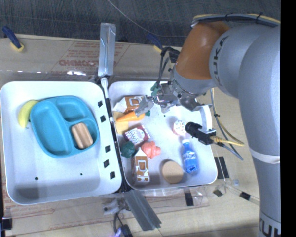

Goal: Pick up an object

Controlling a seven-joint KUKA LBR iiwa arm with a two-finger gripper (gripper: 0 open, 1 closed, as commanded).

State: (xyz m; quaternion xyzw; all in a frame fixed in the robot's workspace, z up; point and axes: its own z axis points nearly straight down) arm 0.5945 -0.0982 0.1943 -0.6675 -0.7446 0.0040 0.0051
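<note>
The big grey arm (246,83) was seen at the right of the frame. A blue plate (61,125) lay in the left bin (15,181), with a banana (23,113) touching its left edge. The tool (150,102) hung over the upper part of the right bin (207,174), near an orange carrot (128,116). How far it was open could not be told. A small blue bottle (189,157) lay at lower right.

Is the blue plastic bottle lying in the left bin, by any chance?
No, the blue bottle lies in the right bin, beside the round tan disc.
</note>
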